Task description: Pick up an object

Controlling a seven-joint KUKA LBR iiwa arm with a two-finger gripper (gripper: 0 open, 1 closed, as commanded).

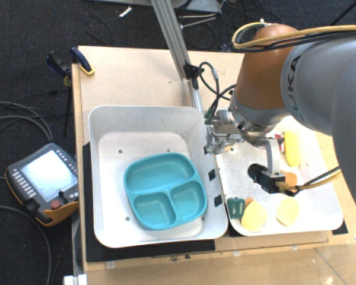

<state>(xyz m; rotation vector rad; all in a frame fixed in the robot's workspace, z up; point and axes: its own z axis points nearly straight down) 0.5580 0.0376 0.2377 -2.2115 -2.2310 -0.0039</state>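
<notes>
Lumps at the near edge of the right bin (320, 209): yellow lump (253, 216), second yellow lump (287, 212), green piece (235, 206) leftmost. Blue tray (165, 190) in the left bin (107, 159). Farther back, gripper (216, 140) above the right bin's left rim, apart or together impossible to tell. Beyond, yellow banana (291, 148), far right.

The three-compartment plastic tray (160, 174) is showing plain teal against the shallow white bin (107, 123), while a rounded lump (254, 216) is glowing yellow beside a small, seemingly green block (235, 206).

Much of the right bin (320, 209) beneath the arm (320, 70)
</notes>
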